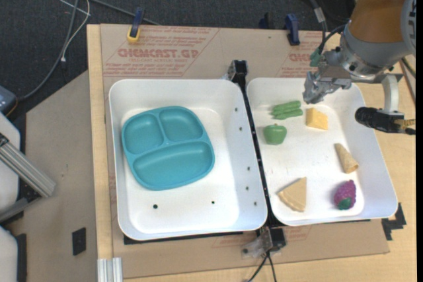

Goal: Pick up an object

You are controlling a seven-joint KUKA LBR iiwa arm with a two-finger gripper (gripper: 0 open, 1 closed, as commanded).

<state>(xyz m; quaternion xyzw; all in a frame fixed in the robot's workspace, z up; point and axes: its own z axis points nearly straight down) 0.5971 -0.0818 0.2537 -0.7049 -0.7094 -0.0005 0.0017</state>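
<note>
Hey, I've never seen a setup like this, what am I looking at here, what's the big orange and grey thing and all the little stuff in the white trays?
This is one picture from a camera fixed above a bench, looking down at a slant. The orange and grey thing is a robot arm reaching in from the right; its hand hangs over the right bin. That bin holds toy food: a green bean pod, a yellow cheese block, a green pepper, a tan cone, a tan wedge and purple grapes. The left bin holds a teal divided plate. I see nothing between the hand's fingers, so it holds nothing yet.
</note>
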